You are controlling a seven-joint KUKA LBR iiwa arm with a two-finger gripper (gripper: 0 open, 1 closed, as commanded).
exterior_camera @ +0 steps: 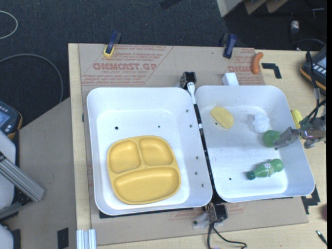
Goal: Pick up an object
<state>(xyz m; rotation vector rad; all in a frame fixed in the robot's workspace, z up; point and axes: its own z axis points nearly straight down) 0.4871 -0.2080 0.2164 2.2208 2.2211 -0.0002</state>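
Observation:
The right bin (pixel 233 185) holds a pale yellow flat piece (pixel 222 117) at its back left, a white crumpled lump (pixel 260 122) further right, and a round green ball (pixel 270 138) just below that lump. A green bottle (pixel 265 169) lies on its side near the front right. My gripper (pixel 288 137) reaches in over the bin's right rim, its tip right beside the green ball's right side. Nothing shows as held.
The left bin (pixel 98 108) holds a yellow divided plate (pixel 143 168). An orange piece (pixel 256 63) and blue clamps (pixel 229 45) sit on the brown board behind the bins. Cables and a dark device (pixel 317 69) crowd the right edge.

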